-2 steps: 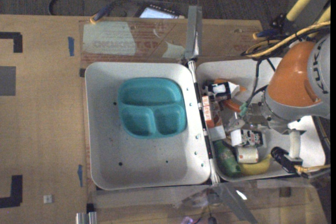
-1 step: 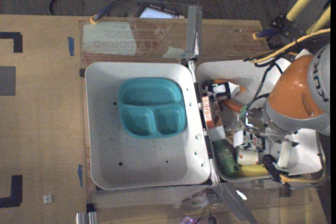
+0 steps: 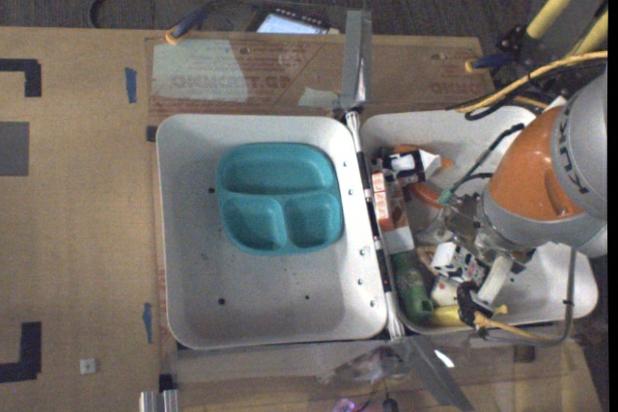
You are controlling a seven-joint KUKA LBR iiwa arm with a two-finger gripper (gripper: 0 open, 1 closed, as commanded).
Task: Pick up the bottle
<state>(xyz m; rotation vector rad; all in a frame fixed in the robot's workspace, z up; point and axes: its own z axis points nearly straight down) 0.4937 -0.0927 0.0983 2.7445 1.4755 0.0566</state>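
Arm point(image 3: 550, 178) above crowded right bin point(image 3: 425, 125), jaws' point(image 3: 470, 277) state unclear, green bottle point(image 3: 412, 289) against left wall.

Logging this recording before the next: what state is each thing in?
Teal divided tray: upright, lying flat in the left bin.
Green bottle: lying on its side in the right bin, near the divider.
Tool: low over the right bin's clutter, beside the bottle; grip unclear.

Brown cardboard-topped bench point(image 3: 77, 236) carries two white bins side by side, left bin point(image 3: 183, 304) and right bin point(image 3: 425, 125), plus blue tape bits point(image 3: 130, 84).
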